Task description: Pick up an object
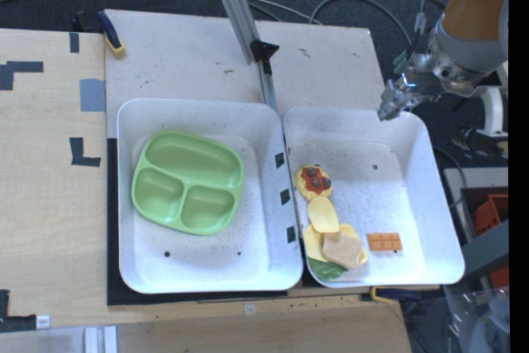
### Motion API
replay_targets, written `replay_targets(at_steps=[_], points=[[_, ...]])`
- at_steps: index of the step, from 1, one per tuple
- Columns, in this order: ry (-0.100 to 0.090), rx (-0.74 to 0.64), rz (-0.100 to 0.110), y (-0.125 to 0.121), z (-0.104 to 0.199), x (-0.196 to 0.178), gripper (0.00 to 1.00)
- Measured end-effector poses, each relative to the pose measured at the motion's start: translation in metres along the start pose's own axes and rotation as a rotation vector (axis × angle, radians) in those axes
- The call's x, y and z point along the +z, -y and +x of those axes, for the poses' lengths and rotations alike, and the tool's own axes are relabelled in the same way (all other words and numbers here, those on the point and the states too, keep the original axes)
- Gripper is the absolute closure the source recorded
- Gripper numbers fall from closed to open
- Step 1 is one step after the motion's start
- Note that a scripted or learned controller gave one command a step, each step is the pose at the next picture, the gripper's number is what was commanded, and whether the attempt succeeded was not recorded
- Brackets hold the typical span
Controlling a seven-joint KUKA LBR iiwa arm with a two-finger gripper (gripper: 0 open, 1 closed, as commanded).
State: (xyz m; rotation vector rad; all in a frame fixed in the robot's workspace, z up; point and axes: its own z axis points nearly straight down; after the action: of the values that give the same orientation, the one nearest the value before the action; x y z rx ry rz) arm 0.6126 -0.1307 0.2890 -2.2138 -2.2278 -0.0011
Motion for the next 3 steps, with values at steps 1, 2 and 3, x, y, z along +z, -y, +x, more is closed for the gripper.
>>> replay_targets(at_steps=[1, 2, 3], points=[[0.0, -0.001, 0.001, -0.014, 0.059, 0.003, 1.0], [0.0, -0.001, 0.001, -0.026, 0.117, 0.006, 1.0], [0.0, -0.001, 0.002, -0.027, 0.177, 0.014, 1.0]])
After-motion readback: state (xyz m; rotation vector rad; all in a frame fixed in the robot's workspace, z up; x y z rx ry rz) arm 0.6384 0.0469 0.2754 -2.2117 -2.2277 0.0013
